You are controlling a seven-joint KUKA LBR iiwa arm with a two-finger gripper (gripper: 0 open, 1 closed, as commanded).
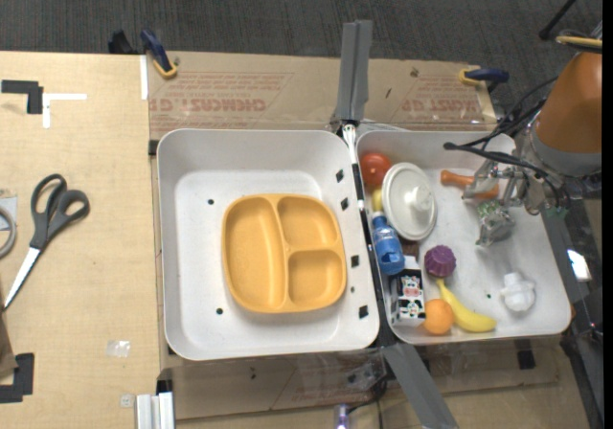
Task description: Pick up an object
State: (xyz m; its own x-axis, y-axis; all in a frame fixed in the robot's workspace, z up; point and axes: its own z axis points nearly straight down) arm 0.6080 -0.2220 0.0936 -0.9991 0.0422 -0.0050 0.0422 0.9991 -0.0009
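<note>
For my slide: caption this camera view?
Gripper hovers over toy-filled right white bin; left bin holds yellow divided plate.

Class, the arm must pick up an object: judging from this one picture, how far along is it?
Done: the arm has reached over the right bin. In hand: nothing visibly; the gripper hovers above bare floor there. Left: grasping and lifting something; the banana, purple ball and blue bottle all lie in the bin.

Both white bins [182, 322] look like smooth, faintly glossy plastic, the yellow divided plate [284, 252] in the left one a matt plastic, the bench [77, 322] at the frame's left pale wood-grained board, the sheet [239, 97] behind the bins brown printed cardboard, and the scissors [46, 221] have black plastic handles with metal blades.
</note>
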